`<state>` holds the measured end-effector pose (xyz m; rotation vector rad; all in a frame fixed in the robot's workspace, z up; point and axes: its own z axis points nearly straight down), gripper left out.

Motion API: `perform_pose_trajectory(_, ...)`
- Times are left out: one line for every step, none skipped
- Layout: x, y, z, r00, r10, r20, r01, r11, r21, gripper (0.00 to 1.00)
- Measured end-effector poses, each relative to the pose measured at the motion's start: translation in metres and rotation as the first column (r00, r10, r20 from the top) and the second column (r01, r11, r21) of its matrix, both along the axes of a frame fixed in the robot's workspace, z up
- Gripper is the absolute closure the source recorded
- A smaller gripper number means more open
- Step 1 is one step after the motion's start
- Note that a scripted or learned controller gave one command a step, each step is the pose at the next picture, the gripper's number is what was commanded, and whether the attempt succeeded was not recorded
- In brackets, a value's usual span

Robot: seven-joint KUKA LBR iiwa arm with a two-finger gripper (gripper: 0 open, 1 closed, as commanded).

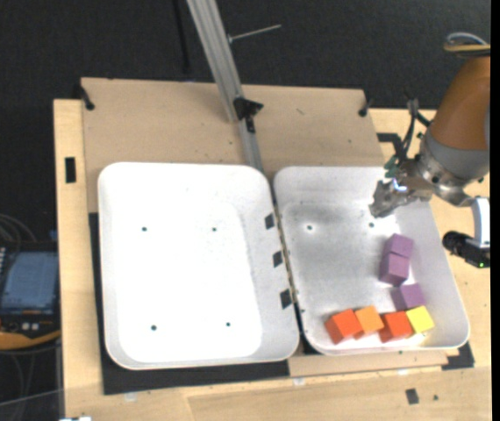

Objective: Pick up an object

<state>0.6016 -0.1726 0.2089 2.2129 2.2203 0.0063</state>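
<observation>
Purple block just below the jaws; jaw state impossible to tell.

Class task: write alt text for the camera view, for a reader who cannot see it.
A grey and orange robot arm's gripper hovers over the right bin, above purple blocks and a row of orange, red and yellow blocks along its near edge. The left bin sits beside it.

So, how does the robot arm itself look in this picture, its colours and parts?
The arm has a wide orange band above a grey, rounded wrist section. Thin dark cables run beside the wrist. The gripper is a small grey metal piece at its tip.
</observation>
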Motion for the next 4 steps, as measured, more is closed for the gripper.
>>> perform_pose_trajectory(-0.002, 0.002, 0.045, 1.0, 0.002, -0.001, -0.002, 1.0, 0.001, 1.0)
perform_pose_trajectory(-0.001, 0.001, 0.09, 1.0, 0.003, -0.001, -0.003, 1.0, 0.0, 1.0)
perform_pose_trajectory(0.017, 0.05, 0.077, 1.0, 0.002, -0.007, -0.002, 1.0, 0.001, 1.0)
perform_pose_trajectory(0.029, 0.091, 0.071, 1.0, 0.001, -0.008, -0.001, 1.0, 0.001, 1.0)
